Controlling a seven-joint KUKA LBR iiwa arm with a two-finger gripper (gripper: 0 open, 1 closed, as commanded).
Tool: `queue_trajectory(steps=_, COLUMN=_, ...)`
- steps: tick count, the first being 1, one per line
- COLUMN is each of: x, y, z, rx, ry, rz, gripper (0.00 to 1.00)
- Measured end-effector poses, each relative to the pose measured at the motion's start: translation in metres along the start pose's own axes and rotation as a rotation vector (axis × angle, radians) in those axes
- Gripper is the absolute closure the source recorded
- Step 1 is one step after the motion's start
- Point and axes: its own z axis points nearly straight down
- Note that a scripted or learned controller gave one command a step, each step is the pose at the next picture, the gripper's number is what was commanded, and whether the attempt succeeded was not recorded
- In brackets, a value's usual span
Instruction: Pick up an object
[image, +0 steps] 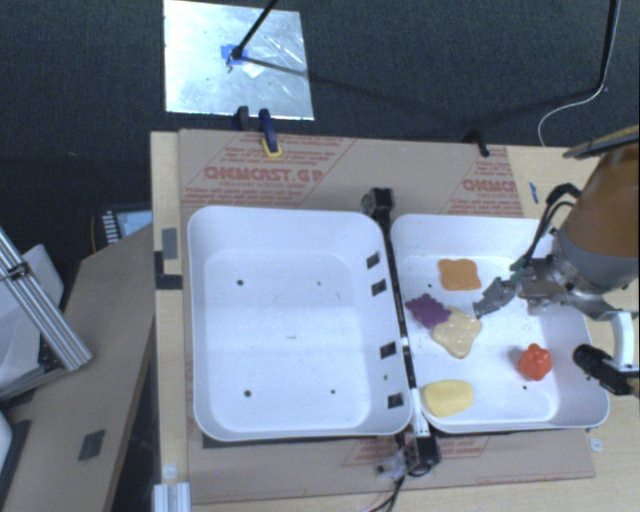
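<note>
Fingers of the gripper hang low at the right of the frame, over the right bin, and their tips look set a little apart with nothing between them, so I judge the jaws open and empty. Just below and left of the tips lies a pale, cream-coloured piece, the nearest thing to take; it touches a purple piece on its upper left. Both look like small toy foods, light and probably somewhat soft, with smooth rounded tops that could slip, so a pinch across the cream piece's narrower waist seems safest. Above the tips sits a flat orange slice, thin and hard to get under. Further out, a red lump rests at lower right and a yellow one near the bottom edge. The left bin fills the middle of the frame.
</note>
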Motion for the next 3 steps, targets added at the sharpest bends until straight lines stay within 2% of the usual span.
queue_trajectory(steps=1, x=0.0, y=0.001, z=-0.011, rx=-0.003, ry=0.0, rz=-0.002, gripper=1.0)
queue_trajectory(steps=2, x=0.062, y=0.017, z=-0.077, rx=-0.008, ry=0.002, rz=-0.008, gripper=1.0)
queue_trajectory(steps=3, x=0.153, y=0.034, z=-0.138, rx=-0.008, ry=0.004, rz=-0.012, gripper=1.0)
